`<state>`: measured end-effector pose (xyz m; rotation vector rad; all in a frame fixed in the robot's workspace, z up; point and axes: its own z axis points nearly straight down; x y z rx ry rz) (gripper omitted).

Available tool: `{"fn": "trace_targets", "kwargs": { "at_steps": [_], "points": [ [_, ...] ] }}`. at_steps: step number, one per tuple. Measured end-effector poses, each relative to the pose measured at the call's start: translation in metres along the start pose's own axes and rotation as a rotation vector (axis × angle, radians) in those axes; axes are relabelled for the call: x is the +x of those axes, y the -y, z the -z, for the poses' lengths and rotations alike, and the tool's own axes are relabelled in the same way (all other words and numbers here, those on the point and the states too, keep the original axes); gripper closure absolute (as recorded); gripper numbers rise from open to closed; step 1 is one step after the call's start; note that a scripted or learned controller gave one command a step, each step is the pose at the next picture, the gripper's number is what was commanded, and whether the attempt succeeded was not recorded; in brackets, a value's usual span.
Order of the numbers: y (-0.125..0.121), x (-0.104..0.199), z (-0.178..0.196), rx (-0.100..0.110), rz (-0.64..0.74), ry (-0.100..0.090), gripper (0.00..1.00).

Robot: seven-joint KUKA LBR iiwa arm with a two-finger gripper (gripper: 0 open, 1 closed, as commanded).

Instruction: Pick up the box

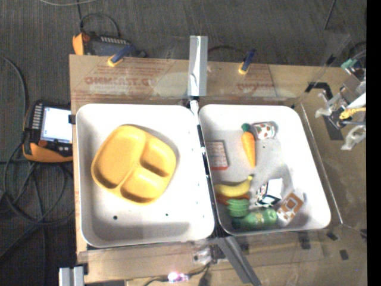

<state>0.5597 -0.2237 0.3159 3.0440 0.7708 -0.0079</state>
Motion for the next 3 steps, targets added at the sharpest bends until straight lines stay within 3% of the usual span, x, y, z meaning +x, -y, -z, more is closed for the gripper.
{"fn": "trace_targets", "kwargs": {
  "at_steps": [1,2,3],
  "points": [
    [0.001,0.000,0.008,0.002,0.001,0.004,1.00],
    [-0.002,0.011,-0.223,0.005,-0.175,-0.003,1.00],
    [0.001,0.018,-0.220,0.007,-0.167,-0.014,0.00]
  ]
}}
